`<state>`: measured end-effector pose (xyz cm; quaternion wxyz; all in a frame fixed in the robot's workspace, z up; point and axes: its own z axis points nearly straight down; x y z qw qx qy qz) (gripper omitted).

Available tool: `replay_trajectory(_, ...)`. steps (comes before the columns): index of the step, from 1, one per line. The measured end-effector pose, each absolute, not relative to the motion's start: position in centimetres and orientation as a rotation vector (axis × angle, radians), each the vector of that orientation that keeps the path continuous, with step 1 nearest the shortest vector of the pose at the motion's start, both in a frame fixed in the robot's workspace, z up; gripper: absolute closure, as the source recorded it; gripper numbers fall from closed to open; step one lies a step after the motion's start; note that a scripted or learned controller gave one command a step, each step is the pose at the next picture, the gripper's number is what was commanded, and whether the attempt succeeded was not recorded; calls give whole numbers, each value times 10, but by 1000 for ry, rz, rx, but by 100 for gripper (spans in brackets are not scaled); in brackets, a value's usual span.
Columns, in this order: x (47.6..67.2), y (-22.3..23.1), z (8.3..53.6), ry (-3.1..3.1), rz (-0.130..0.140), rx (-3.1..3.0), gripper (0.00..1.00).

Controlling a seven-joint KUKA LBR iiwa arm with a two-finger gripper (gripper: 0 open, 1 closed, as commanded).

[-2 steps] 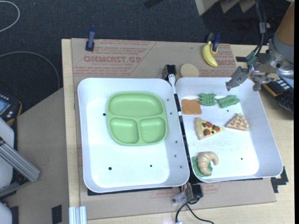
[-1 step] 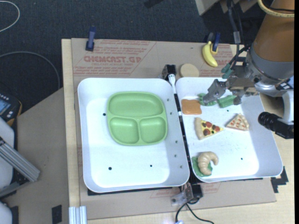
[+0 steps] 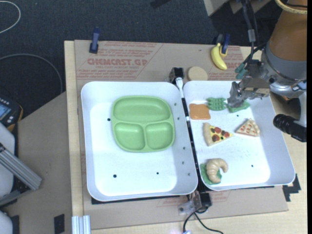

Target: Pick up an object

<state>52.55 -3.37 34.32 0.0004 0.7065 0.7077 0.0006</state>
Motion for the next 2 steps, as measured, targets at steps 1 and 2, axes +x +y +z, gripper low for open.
replay_trajectory(1, 495, 22, 281, 2234, -9, 2221, 100)
replay_trajectory(2, 493, 81, 388, 2226, 20, 2209, 100)
